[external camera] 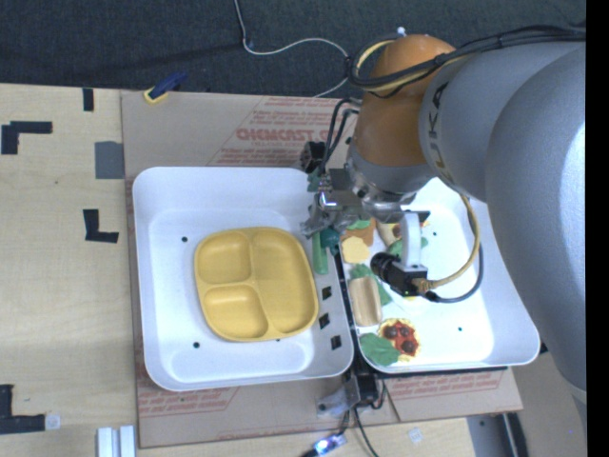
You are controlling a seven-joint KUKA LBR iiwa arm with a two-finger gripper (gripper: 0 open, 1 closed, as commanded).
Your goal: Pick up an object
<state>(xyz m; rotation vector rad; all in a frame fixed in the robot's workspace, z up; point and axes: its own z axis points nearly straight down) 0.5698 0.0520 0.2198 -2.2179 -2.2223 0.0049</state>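
My gripper hangs under the orange wrist band, low over the divider between the two bins, at the right bin's left edge. Just beside and below it in the right bin lie a pale yellow wedge, a tan bun-shaped piece, a red-and-yellow toy food item and a green leaf-like piece. A green item sits right under the gripper. The arm hides much of the right bin. A yellow divided plate lies in the left bin.
The big grey arm covers the right bin's back and right side. A dark cable loops from the wrist over that bin. Both bins rest on a cardboard sheet on the wooden bench.
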